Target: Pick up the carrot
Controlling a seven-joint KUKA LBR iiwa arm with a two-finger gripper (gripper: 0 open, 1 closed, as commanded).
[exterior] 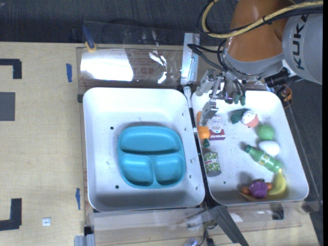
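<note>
1. The hand [209, 109] hangs over the far-left corner of the right bin [294, 142], just above a small orange piece that I take to be the carrot [203, 132]. Whether the hand is released or clenched I cannot tell; the metal parts blur together, and nothing can be seen gripped in it.
2. The carrot lies against the right bin's left wall, touching a small red and white carton [217, 127] on its right. Its place tight to the wall probably explains why the hand comes down so close to the divider between the bins.
3. Just nearer than the carrot, a green-labelled can [211, 163] lies by the same wall.
4. To the right sit a round red and white item [250, 118], a green ball-like fruit [265, 131], a white egg shape [270, 148] and a green bottle [263, 158] lying tilted.
5. In the near-right corner, a banana [279, 184] curves beside a purple toy [259, 188]; what sits under them is hard to make out.
6. The left bin [97, 137] holds a blue divided tray [151, 156] with three compartments.
7. The arm [259, 24], its orange band wrapped with a yellow cable, is cut off at the top and right edges and hides the right bin's far rim.
8. Clear plastic sheeting lies on the wooden counter [36, 137] beyond the left bin, and its glare obscures what lies under it.
</note>
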